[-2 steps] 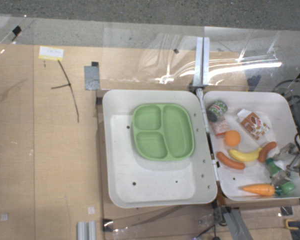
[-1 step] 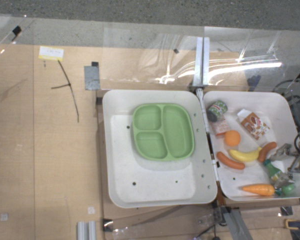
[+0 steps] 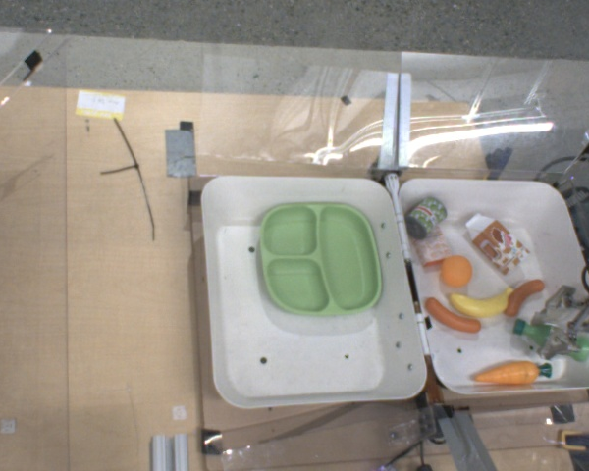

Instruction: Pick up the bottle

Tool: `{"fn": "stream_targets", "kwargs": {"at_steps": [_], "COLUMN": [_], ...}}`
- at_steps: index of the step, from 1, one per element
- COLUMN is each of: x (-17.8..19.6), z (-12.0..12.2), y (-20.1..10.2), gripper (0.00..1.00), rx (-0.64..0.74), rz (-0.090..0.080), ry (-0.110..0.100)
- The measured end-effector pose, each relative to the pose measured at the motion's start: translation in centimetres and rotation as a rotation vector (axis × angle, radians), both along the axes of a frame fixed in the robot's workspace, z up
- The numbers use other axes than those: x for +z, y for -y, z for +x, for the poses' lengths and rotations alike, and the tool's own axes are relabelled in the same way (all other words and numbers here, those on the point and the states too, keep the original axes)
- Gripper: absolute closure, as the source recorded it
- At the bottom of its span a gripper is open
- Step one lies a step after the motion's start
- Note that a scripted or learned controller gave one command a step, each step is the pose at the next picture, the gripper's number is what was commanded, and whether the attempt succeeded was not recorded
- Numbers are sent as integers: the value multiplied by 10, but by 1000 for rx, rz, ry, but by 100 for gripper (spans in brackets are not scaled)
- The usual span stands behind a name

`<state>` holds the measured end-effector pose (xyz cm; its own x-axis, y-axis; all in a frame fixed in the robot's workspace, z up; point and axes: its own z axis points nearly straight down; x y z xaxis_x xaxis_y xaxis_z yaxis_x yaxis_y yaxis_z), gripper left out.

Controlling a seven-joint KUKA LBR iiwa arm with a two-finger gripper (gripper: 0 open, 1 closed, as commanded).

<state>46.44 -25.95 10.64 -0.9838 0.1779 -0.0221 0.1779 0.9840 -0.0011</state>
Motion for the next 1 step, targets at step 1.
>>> {"fn": "stream_targets", "kwargs": {"at_steps": [1], "x": [47], "z": [2], "y": [-70], "gripper": [100], "rx": [17], "rz": [2], "ry": [-12]}}
